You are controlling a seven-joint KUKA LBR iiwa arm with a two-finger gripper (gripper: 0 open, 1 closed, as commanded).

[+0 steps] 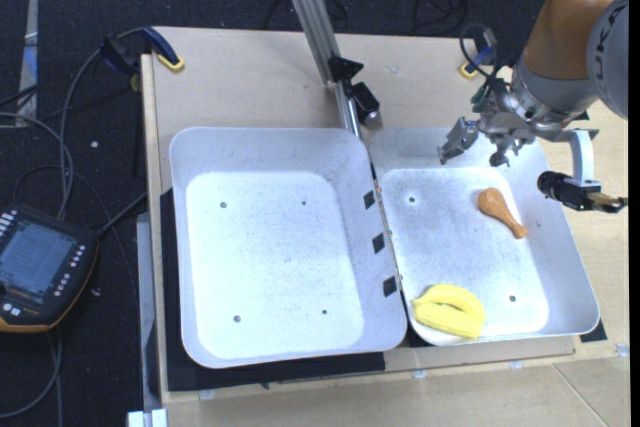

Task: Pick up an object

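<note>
In the right bin lie two objects. An orange, drumstick-shaped toy rests near the bin's far right side. A yellow banana-like toy sits at the bin's near left corner. My gripper hangs over the far edge of the right bin, above and a little left of the orange toy. Its two fingers stand apart, and nothing is between them.
The left bin adjoins the right one along a hinged middle seam. A slanted metal rail runs from the top down to the bins' far junction. Clamps sit at the bench's far corners. A handheld pendant lies off the bench at left.
</note>
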